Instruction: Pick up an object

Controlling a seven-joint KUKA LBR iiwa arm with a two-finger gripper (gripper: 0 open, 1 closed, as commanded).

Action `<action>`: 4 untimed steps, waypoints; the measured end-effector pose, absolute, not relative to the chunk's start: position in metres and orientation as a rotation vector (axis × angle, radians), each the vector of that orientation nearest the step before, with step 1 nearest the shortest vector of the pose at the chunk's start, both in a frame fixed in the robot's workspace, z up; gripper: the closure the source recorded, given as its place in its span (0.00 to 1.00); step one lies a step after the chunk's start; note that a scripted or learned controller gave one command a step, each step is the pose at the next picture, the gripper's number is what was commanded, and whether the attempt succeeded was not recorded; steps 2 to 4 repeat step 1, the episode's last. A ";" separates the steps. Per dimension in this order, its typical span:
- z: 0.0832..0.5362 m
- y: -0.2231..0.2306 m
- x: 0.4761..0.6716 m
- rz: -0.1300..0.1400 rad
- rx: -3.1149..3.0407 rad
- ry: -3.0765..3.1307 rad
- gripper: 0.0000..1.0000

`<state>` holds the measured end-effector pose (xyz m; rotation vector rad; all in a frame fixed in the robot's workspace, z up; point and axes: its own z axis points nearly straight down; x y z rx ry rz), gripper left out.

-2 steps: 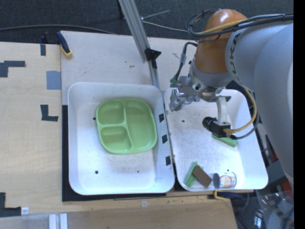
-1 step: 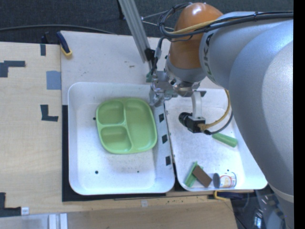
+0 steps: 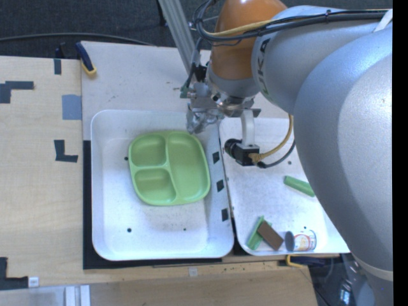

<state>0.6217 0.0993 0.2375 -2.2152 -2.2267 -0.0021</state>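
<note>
Arm (image 3: pixel 331 107) comes in from 3 o'clock, orange band (image 3: pixel 245 18) up top. Pincer (image 3: pixel 199 121) sits at the 12 o'clock rim of the left bin (image 3: pixel 105 190), right by the divider between bins. Can't tell if it's open or closed; nothing visibly held.

Left bin: green tray (image 3: pixel 169 167), three compartments, lies flat, centre to upper right. Its 3 o'clock edge is near the bin's right wall; its 12 o'clock corner is just below the pincer, can't tell if touching. Open floor at 6 and 9 o'clock of the tray, a few dark specks there.

Right bin (image 3: pixel 255 203): largely covered by the arm on the 3 o'clock side. Green stick (image 3: pixel 298 185) at mid-right, partly under the arm. At 6 o'clock, a cluster along the front rim: green block (image 3: pixel 255 233) touching brown block (image 3: pixel 270 237), then a small can (image 3: pixel 299 241) on its side just beside them. Bare floor in the bin's middle and 9 o'clock side. Black fitting with yellow cable (image 3: pixel 245 152) hangs over its 12 o'clock end.

Surface (image 3: pixel 32 171): blue-yellow clamp (image 3: pixel 86 59) at 10 o'clock, well apart from the bins. Dark tape marks (image 3: pixel 64 150) at 9 o'clock.
</note>
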 end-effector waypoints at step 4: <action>0.219 0.101 0.616 0.006 -2.219 -2.222 1.00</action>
